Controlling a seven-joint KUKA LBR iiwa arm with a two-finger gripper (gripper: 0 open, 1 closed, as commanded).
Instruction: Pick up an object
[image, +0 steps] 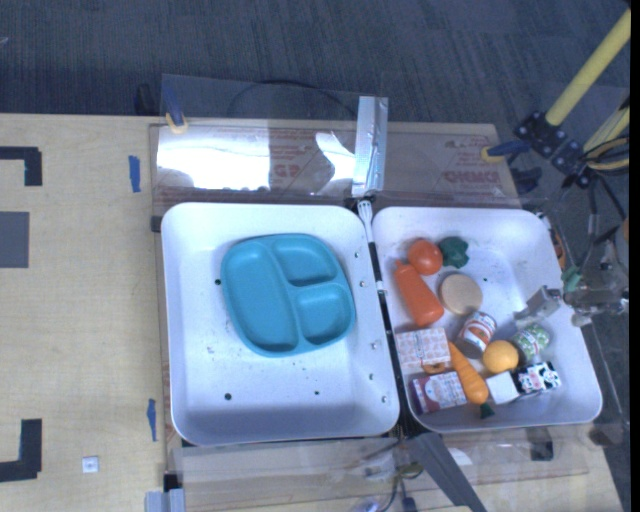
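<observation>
The right white bin (500, 232) holds several toy food items bunched in its left and front part. At the back lie a red tomato (425, 256) and a dark green piece (455, 250). An orange-red sausage shape (417, 293) lies beside a tan round disc (461, 294). Further forward are a small can (479, 329), an orange fruit (500, 355), a green-and-white item (534, 340), a pink-white packet (422, 348), a carrot (466, 375), a red packet (438, 392) and a black-and-white box (537, 380).
The left white bin (190, 300) carries a blue divided plate (288, 293). A clear panel with a metal strip (370, 145) stands behind both bins. Cables and a yellow pole (590, 65) are at the far right. Wooden bench (70, 300) lies to the left.
</observation>
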